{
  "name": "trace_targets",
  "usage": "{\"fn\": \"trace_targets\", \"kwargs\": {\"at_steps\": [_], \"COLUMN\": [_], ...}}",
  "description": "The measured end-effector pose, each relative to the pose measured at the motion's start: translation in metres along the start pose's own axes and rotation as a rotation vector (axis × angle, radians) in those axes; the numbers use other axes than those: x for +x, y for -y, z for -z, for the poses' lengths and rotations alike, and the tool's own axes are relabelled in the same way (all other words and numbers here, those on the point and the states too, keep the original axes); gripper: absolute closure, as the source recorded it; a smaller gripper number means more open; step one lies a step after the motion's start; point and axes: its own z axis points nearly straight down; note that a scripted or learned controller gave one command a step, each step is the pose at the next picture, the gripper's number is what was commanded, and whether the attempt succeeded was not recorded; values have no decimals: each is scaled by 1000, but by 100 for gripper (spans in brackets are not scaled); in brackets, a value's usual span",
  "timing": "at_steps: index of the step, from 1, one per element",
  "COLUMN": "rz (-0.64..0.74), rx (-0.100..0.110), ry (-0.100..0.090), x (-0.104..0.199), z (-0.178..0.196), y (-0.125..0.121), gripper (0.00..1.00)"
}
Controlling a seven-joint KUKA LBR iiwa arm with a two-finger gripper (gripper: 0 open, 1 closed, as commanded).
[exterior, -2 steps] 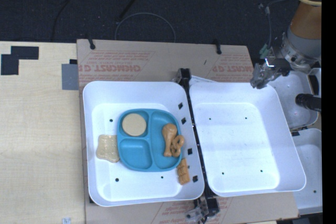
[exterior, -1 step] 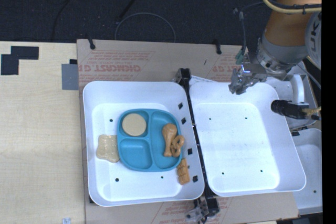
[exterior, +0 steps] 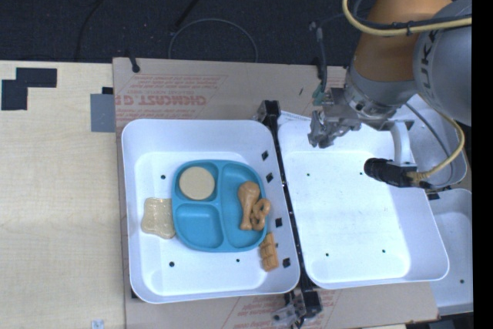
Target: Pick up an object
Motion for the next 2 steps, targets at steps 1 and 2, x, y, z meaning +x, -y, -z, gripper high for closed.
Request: {"fn": "trace_targets", "kwargs": {"at_steps": [1,2], "rz": [2,2], "rx": [0,1], "ry": [-1,-1], "x": [58,113], "z": [-14,-29], "y": [6,17], "gripper": [100,100]}}
